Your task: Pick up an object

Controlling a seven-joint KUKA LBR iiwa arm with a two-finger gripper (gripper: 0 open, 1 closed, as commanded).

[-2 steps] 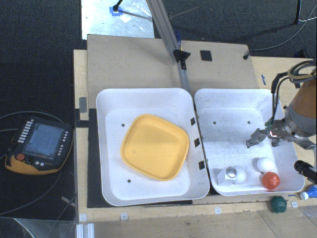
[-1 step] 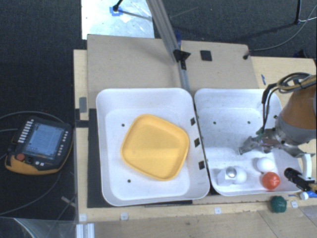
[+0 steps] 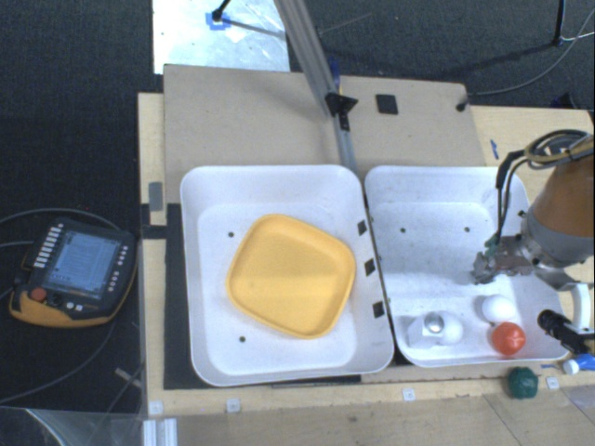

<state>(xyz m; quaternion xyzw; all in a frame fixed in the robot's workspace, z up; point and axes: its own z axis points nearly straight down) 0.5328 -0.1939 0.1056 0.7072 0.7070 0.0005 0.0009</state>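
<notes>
The gripper (image 3: 490,266) hangs over the right bin (image 3: 418,203), near its right wall, just above the white ball (image 3: 496,308). Whether its fingers are spread or closed cannot be told; the wrist hides them, and nothing shows between them.

The right bin holds three small things along its near edge. The white ball lies closest below the gripper; the red ball (image 3: 508,339) sits touching or just beside it on the near side. Further left of the white ball rests a small white piece with a shiny metal cap (image 3: 435,325); its exact kind is unclear.

The white ball looks like the likeliest pick. It seems light, smooth and rigid, so it may roll or squirt out under an off-centre pinch; the fingers should close across its widest middle, coming straight down. The red ball beside it leaves little room on that side.

The left bin (image 3: 209,249) holds a single yellow square plate (image 3: 292,275), lying flat in the middle, broad and thin, hard to grasp except by its rim.

A dark green ball (image 3: 522,383) rests on the counter (image 3: 279,110) outside the right bin, beyond the red ball.
</notes>
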